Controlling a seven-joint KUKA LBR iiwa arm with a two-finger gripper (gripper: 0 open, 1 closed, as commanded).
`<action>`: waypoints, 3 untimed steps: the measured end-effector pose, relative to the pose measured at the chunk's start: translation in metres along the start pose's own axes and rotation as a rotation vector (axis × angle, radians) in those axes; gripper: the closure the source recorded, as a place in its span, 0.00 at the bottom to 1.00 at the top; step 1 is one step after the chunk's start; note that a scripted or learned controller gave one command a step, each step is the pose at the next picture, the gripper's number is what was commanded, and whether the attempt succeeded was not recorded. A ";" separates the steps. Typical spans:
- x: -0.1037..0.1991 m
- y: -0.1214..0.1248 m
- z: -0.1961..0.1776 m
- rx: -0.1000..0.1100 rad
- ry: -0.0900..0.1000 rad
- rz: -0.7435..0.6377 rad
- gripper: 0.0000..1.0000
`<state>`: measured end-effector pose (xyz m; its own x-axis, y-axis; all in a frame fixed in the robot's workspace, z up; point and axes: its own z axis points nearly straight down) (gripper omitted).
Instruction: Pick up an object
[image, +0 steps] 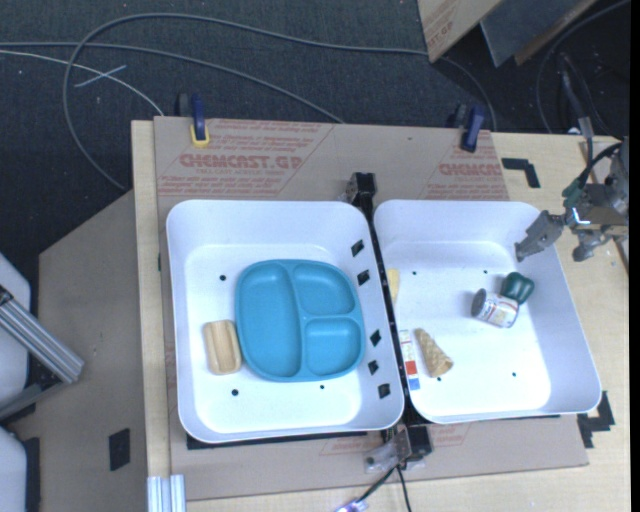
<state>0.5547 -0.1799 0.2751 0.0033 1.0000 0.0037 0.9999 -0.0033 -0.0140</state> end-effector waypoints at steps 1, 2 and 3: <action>0.001 0.002 -0.007 -0.013 -0.003 -0.004 0.00; -0.001 0.003 0.055 -0.008 -0.001 -0.003 0.00; -0.003 0.011 0.115 -0.009 -0.001 -0.003 0.00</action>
<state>0.5637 -0.1821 0.1603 0.0000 1.0000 0.0025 1.0000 0.0000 -0.0051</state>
